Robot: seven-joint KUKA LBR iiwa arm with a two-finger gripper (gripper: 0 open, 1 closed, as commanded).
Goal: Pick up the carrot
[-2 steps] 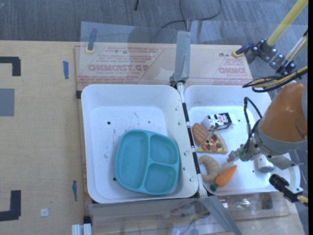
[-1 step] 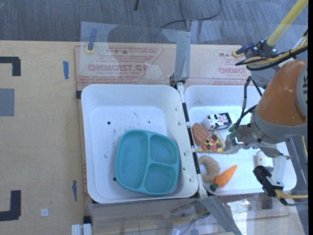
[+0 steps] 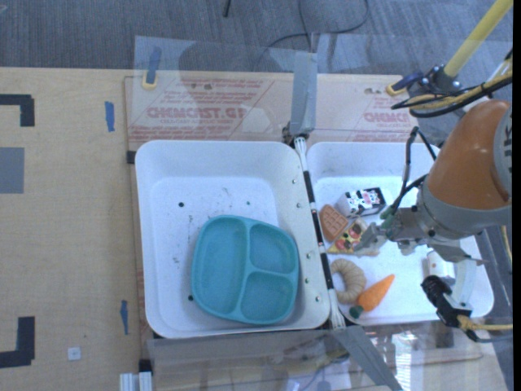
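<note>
The carrot [image 3: 375,292] is orange with a small green end and lies near the front of the right bin [image 3: 383,165], pointing up to the right. My gripper [image 3: 368,240] hangs over the middle of that bin, up and slightly left of the carrot and apart from it. It is right beside a small multicoloured toy [image 3: 351,236]. The arm's orange band [image 3: 468,157] sits above and to the right.
A beige ring-shaped toy [image 3: 351,278] lies just left of the carrot, almost touching it. An orange-brown flat toy [image 3: 331,218] and a black-and-white item [image 3: 364,201] lie farther back. The left bin [image 3: 163,218] holds a teal divided plate [image 3: 244,269].
</note>
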